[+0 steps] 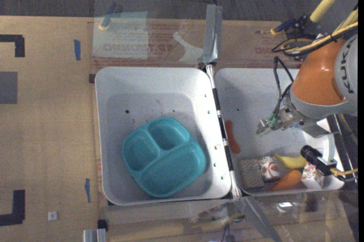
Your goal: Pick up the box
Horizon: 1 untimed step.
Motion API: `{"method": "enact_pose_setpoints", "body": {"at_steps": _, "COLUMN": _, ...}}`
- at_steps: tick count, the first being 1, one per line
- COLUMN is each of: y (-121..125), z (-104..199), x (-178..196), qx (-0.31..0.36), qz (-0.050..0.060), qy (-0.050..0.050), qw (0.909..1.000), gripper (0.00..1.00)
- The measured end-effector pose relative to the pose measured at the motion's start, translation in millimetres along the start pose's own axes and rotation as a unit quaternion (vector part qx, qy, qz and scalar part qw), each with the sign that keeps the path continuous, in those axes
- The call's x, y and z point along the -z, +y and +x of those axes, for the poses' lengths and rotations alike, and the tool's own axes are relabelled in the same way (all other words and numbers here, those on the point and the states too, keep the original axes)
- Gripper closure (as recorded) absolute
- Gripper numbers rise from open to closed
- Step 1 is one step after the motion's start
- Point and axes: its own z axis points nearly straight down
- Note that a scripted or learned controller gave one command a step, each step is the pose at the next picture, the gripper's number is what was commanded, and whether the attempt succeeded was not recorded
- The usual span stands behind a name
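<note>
Box-wise, a small white carton with red print [267,167] lies near the front wall of the right white bin [244,93], apart from the claw. That metal two-finger claw [266,126] hangs above the bin's middle, nothing between its fingers; whether they are spread or pressed together I cannot tell. Beside the carton lie a grey sponge [250,169], a yellow banana [290,162] and an orange carrot [287,179]. A red strip [232,138] lies by the left wall. The left bin [148,87] on the worktop holds a teal divided plate [164,155].
</note>
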Motion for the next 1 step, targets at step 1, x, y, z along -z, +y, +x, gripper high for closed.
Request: {"method": "enact_pose_setpoints", "body": {"at_steps": 1, "y": 2.5, "z": 53.4, "x": 85.0, "qx": -0.014, "qz": 0.009, "qy": 0.002, "qw": 0.9999, "gripper": 1.0}}
